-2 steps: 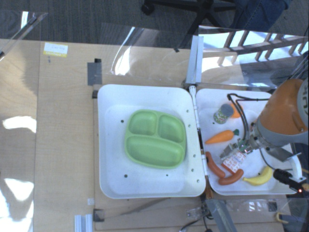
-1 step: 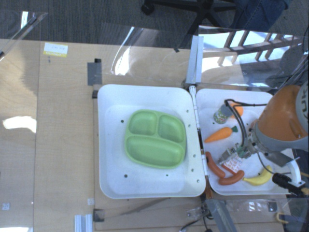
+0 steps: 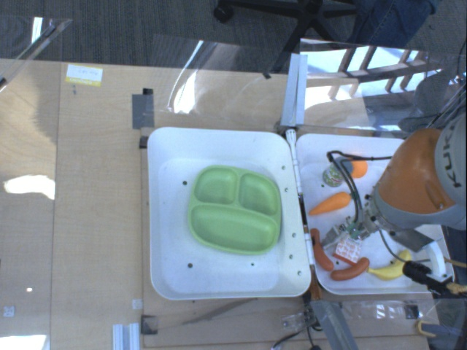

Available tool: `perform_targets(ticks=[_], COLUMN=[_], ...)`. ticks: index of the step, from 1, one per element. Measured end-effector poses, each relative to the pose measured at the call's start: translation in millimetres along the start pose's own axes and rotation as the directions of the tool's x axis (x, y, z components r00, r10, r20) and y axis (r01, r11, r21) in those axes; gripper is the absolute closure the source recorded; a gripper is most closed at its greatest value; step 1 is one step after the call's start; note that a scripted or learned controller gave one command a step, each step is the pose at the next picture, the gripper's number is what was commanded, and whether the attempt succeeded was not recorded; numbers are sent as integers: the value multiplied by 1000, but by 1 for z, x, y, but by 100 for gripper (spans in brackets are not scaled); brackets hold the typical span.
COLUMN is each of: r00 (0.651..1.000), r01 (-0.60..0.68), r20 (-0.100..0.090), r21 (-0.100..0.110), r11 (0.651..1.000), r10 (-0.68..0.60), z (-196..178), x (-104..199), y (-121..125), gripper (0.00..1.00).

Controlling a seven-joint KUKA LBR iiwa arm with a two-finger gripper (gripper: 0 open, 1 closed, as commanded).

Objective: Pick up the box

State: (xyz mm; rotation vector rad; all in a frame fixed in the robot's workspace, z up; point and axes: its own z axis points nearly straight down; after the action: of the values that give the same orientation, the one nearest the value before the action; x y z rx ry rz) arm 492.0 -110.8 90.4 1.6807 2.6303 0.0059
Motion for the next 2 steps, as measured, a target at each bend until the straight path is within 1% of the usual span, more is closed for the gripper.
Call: perform_targets(ticks=[2], r00=[998], r01=[61], r20=[6], r21=[-2], r11=[998], r10=[-61], z=[-1], x=[2], y=[2], gripper=[0])
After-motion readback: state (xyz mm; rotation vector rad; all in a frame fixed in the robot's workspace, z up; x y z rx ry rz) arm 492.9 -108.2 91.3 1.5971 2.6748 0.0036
